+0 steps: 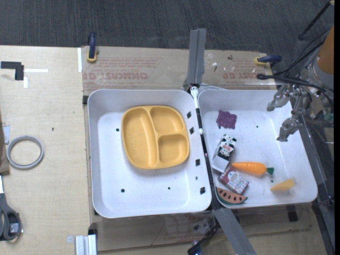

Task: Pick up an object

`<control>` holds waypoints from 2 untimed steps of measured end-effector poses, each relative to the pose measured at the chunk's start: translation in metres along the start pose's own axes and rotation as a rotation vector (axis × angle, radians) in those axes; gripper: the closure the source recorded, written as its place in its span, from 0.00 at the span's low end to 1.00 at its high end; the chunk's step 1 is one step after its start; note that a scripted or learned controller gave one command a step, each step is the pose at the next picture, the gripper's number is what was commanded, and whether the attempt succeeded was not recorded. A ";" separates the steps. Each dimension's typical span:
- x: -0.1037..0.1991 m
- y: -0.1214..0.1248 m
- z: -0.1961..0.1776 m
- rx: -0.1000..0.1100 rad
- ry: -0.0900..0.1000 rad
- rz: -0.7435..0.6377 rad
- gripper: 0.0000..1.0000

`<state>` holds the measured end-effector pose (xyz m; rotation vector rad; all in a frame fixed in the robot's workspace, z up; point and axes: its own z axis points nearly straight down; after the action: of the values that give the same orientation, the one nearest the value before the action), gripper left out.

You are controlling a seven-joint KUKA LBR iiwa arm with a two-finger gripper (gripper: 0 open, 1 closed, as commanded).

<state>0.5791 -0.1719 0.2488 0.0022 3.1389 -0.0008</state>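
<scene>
Two bins: we are seeing a left bin (101, 158) and a right bin (297, 187) sitting side by side on the tabletop (48, 116).
Left bin: it is holding one yellow divided plate (155, 137).
Pickable things: a purple piece (227, 119), cow-print carton (226, 147), carrot (249, 168), red packet (234, 181), watermelon slice (231, 197) and yellow piece (282, 185) are lying loose in the right bin, likely within the arm's reach.
Arm: the jaws (287, 125) are hanging over the right bin's far right side, well apart from the carrot.
Jaws: we are unable to tell whether they are open; nothing is showing between them.
</scene>
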 end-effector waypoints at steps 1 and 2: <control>-0.055 0.054 0.132 0.002 -0.018 0.107 0.00; -0.032 0.082 0.020 0.001 -0.001 0.422 0.00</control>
<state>0.6115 -0.0895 0.2293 0.6600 3.0677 -0.0015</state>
